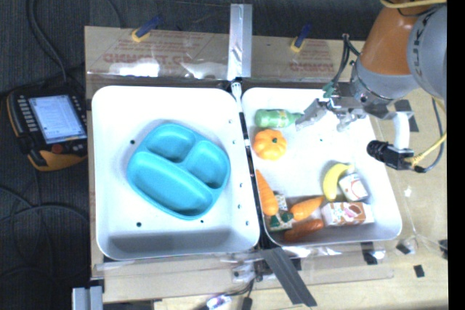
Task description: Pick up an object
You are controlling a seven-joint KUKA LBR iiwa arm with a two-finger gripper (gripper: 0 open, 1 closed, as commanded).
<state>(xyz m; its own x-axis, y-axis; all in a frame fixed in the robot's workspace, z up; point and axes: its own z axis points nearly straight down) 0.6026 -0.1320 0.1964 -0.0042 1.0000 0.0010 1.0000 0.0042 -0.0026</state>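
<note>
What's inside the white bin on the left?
The left bin holds one blue divided tray, lying at a slant with nothing in its compartments. Whatever lies beneath the tray is covered, so that cannot be told.

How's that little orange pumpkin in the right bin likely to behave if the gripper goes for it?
The pumpkin looks round and glossy, so it may slip from the fingers or roll. It lies close to the green bottle, which a push could nudge. It is probably light plastic.

Left bin (109, 229) — divided tray (179, 168) inside. Right bin (385, 221), relative to the tray: bottle (276, 117) and pumpkin (269, 144) just right; banana (333, 180), cartons (347, 213) farther right — carrots (290, 210) between.
</note>
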